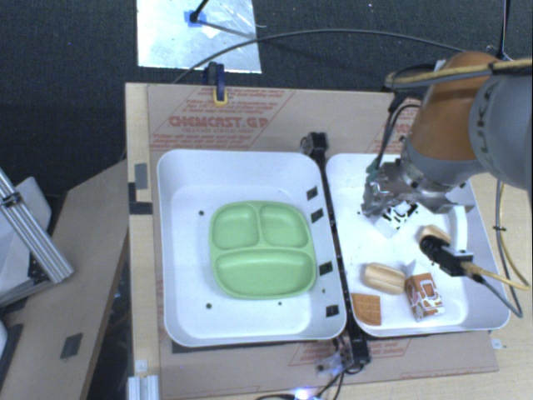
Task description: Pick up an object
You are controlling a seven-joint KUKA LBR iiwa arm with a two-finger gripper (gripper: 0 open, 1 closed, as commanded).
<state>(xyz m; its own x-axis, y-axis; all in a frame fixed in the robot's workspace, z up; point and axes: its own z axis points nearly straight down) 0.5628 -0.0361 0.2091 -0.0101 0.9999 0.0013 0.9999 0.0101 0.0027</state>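
Square, flat and orange-brown, a cracker-like tile (366,308) lies at the near edge of the right bin (354,248), well below the gripper (381,200) in the view and slightly toward the divider between the 2 bins. Just beyond it, closer to the gripper, rests a tan, rounded bun-shaped piece (383,277), lying on its side with its long axis running across the bin. Beside the bun, on the side away from the divider, stands a small carton (425,297), orange-brown with white patches, tilted a little; it sits near the bun, and I cannot tell whether they touch. All 3 things are apart from the gripper, with bare white floor between them and it.

The gripper hangs low over the far half of the right bin, under the grey arm (466,115) with its orange band. Whether it is spread or pressed together cannot be told from this angle. Right at its tip, on the side away from the divider, lies a small white scrap with black marks (401,212); whether the gripper touches it is unclear.

Across the divider from the gripper, the left bin (183,223) bears a pale green plate (262,248) with 3 compartments, lying flat.
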